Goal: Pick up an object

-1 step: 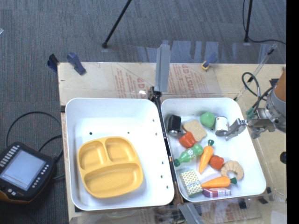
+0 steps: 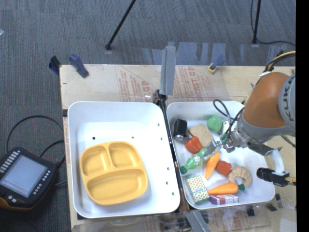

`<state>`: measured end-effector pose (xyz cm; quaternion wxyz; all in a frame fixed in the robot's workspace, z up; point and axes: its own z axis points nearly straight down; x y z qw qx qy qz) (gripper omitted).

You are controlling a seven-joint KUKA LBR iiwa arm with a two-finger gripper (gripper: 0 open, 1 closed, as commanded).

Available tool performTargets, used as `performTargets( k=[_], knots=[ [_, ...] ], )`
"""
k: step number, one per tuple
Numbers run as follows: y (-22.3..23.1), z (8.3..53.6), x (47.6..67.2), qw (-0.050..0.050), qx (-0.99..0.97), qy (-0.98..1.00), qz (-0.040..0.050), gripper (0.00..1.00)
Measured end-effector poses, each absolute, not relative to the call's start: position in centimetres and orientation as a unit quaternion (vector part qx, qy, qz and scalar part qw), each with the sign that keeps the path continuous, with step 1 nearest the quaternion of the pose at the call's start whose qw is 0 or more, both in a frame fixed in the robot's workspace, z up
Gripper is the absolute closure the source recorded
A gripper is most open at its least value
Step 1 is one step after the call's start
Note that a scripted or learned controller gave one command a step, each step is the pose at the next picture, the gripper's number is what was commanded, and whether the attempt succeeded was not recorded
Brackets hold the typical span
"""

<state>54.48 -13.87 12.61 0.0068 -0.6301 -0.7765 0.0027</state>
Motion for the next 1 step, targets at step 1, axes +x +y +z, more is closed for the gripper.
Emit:
performTargets(
  k=[1],
  knots=[
    [-10.34, 8.72, 51.79, 0.0, -0.604, -0.797, 0.0027, 0.0]
  ],
)
